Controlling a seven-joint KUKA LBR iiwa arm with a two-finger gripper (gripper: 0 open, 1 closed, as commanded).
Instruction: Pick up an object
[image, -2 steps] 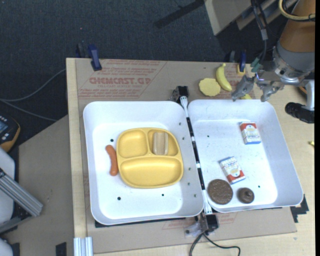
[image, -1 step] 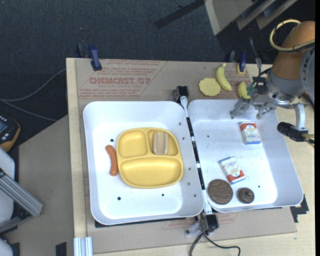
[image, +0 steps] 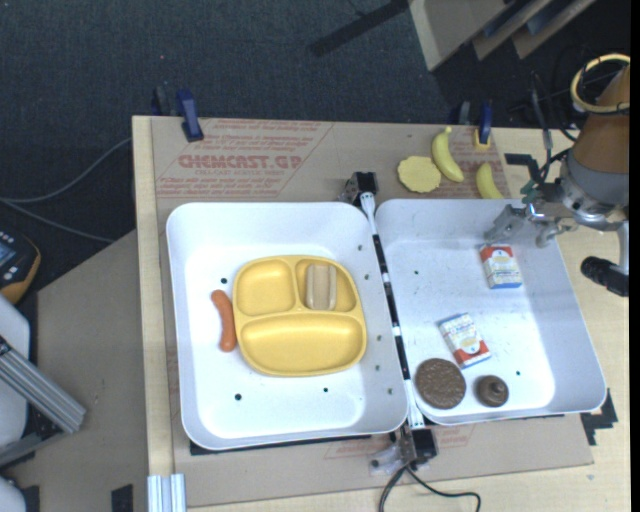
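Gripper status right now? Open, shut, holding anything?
Gripper: cannot tell open or shut. Nothing visibly held; it sits at the right bin's far edge, above a small carton.

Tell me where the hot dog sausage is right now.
The sausage lies in the left bin, on the bin floor just outside the left edge of the yellow divided plate, running roughly along that edge.

Looks like a robotics lab: a board-topped table (image: 250, 160) with clamps (image: 187, 113) at the back edge, two white bins (image: 200, 400) fixed side by side, loose cables (image: 60, 190) over dark carpet (image: 100, 60), toy food (image: 420, 173) as props.
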